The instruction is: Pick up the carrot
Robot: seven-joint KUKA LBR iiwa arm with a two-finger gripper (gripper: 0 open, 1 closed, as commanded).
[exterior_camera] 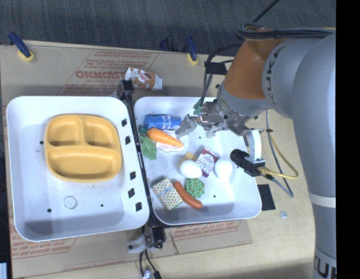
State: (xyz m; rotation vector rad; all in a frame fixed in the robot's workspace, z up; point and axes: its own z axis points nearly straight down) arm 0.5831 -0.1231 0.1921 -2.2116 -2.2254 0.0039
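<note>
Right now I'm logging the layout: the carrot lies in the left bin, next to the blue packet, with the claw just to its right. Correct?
Not quite. The camera view shows the carrot in the right bin, not the left. The rest stands: it lies next to the blue packet, with the claw just to its right.

Even, fairly bright overhead light falls on the bench. The white bins (29,214) come close to blown out along their rims, with soft grey shadows pooling in their lower corners. The grey arm (308,80) carries a broad, mild sheen. The picture is slightly soft and grainy throughout; small print on the cardboard (104,68) blurs.
</note>
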